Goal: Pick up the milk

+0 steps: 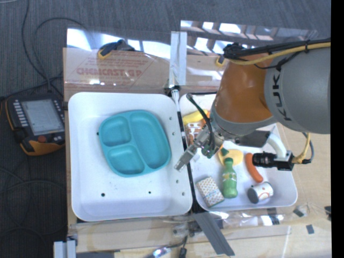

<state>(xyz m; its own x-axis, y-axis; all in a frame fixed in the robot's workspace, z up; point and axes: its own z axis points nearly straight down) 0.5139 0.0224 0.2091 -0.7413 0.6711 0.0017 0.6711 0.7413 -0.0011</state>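
A small speckled carton, which looks like the milk, lies near the front of the right bin. My gripper hangs over that bin's left side, by the divider between the two bins, up and left of the carton and apart from it. Its fingers are spread, with one long grey finger reaching across the divider. Nothing sits between them. The arm's grey and orange wrist covers the back of the right bin.
Beside the carton stand a green bottle, an orange carrot and a white cup. Yellow items peek out by the wrist. A teal divided plate lies in the left bin.
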